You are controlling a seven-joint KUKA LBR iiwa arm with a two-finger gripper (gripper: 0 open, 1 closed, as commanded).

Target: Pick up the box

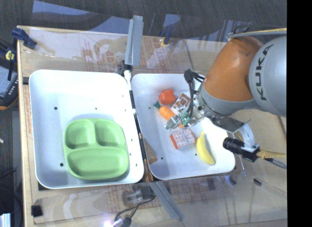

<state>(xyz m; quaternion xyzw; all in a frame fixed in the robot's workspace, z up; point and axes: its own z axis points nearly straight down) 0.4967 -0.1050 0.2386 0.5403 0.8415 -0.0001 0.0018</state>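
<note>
- Two shallow white bins sit side by side on the bench: the left bin (44, 123) holds a green plastic tray with three compartments (96, 149), and the right bin (146, 123) holds all the small items.
- Target first: the task's thing looks to be the small flat orange-and-white printed cardboard box (183, 137), lying in the middle of the right bin, tilted a little off the bin's edges.
- Just right of the box lies a yellow toy banana (205, 149), close to the box's right edge but seemingly not touching it.
- Farther back are a red toy tomato (167, 96), an orange toy carrot with a green top (165, 112), and a second small printed packet (182, 102), all bunched together.
- Above that cluster, the grey-and-orange arm reaches in from the right, and the gripper (181, 120) hovers low between the carrot and the box's far edge.
- Whether the jaws are spread or closed I cannot tell; the wrist and cables blur the tips, and nothing is visibly between them.
- To do this step well, I judge the gripper should shift slightly nearer, centre over the box, and turn to straddle its shorter width.
- Coming straight down would avoid nudging the carrot or banana; a flat box is likely to slip, so a firm, square pinch matters.
</note>
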